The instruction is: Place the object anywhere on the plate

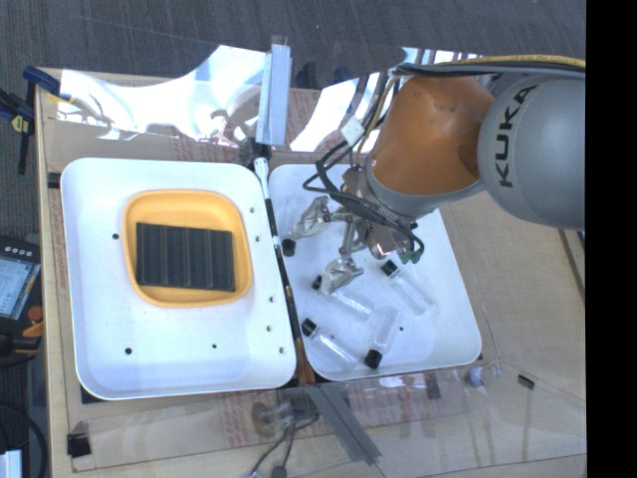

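One yellow plate (185, 250) lay in left bin (90, 267). Roughly five clear vials (378, 332) in right bin (453, 307). Gripper (343, 257) low over them; finger spread not discernible.

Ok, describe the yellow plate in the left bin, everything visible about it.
The yellow plate is a rounded-square dish, looking like glossy plastic, with a raised rim that catches the light. It lies flat in the left bin, toward the bin's upper middle. A dark rectangular ribbed insert covers most of its floor, so the yellow shows mainly as a border. None of the clear vials lies on it, and the gripper is apart from it, over the right bin.
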`<state>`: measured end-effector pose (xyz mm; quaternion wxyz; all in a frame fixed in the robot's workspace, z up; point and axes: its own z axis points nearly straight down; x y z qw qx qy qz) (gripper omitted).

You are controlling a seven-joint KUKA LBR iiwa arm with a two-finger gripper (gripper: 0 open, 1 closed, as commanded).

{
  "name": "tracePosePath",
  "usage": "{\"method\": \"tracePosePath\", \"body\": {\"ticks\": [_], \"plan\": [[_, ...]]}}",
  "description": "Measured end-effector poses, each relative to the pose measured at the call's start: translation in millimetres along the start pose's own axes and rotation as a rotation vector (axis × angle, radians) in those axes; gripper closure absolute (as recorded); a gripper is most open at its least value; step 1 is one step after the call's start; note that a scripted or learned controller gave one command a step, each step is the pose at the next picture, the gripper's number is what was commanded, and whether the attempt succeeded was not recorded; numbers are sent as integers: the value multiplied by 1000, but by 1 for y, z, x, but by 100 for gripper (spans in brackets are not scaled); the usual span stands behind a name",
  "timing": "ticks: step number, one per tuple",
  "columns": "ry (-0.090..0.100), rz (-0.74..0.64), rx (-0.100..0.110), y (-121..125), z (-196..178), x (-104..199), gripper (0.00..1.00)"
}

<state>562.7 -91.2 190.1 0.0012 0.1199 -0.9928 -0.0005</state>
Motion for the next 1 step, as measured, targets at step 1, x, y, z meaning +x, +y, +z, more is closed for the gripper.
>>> {"method": "tracePosePath", "body": {"ticks": [1], "plan": [[2,-361,-1,35,-1,-7,0]]}}
